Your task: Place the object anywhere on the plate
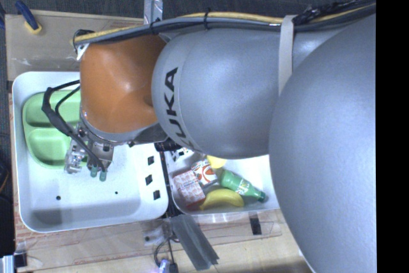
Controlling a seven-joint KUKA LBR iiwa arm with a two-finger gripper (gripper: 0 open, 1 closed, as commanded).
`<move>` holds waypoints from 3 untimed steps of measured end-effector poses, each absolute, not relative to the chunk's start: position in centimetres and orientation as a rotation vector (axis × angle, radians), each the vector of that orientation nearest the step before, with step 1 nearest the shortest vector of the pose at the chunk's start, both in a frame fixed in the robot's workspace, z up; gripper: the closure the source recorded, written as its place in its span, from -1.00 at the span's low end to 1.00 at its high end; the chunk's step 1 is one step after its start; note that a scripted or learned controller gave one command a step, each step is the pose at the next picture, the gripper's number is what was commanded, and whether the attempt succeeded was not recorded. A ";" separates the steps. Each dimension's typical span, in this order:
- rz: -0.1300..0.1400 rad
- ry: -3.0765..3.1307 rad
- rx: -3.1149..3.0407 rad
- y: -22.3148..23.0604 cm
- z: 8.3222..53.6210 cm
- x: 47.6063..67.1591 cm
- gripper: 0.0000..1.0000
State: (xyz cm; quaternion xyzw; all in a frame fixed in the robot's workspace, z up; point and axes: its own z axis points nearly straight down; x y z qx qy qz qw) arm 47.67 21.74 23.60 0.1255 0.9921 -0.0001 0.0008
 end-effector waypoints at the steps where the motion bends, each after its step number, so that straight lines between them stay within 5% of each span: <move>1: 0.000 3.115 0.394 21.8 23.6 47.7 -1.00; 2: 0.001 3.114 0.386 21.8 24.7 47.7 1.00; 3: 0.000 3.114 0.386 21.8 24.7 47.7 -1.00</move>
